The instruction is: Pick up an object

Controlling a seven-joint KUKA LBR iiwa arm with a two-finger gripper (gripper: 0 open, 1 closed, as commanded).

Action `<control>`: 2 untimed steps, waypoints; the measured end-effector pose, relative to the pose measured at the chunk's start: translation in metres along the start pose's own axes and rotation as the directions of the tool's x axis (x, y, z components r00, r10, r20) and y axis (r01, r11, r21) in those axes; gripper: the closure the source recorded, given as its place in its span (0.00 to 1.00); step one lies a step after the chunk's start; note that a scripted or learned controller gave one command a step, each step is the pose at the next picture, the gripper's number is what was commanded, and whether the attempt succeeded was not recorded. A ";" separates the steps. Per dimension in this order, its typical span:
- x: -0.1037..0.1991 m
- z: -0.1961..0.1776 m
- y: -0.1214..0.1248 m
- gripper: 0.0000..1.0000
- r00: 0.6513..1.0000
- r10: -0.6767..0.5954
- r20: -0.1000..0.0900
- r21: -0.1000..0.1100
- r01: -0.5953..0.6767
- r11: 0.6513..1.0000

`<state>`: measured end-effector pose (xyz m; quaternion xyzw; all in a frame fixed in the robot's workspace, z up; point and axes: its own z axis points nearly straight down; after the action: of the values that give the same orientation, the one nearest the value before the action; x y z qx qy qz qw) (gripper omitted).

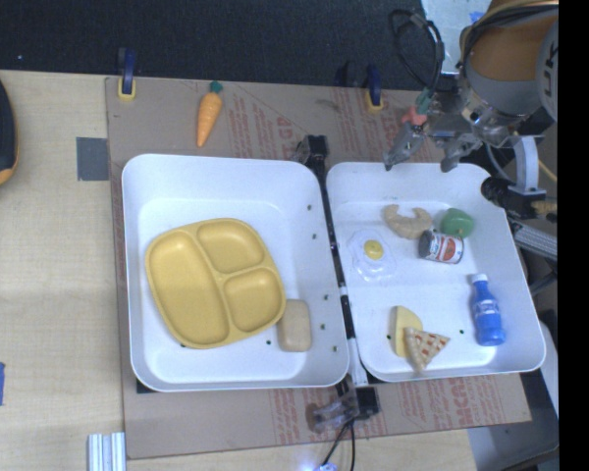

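Above right bin point(530, 292) rim | metal gripper point(432, 157) splayed wide, holding nothing | glossy bottle point(486, 310)

Right bin point(530, 292): open floor along the near-left corner and far edge. Can point(440, 248), green ball point(457, 222) and tan piece point(406, 221) crowd the middle (touching or nearly so); blue bottle point(486, 310) flanks the right wall.
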<state>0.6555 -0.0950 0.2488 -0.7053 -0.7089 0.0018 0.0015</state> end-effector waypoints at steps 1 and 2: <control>-0.062 0.086 -0.001 0.00 1.000 0.003 0.002 0.002 -0.003 1.000; -0.110 0.133 -0.026 0.00 1.000 0.004 0.002 0.003 -0.004 1.000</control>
<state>0.6296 -0.2049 0.1163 -0.7067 -0.7075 0.0035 0.0017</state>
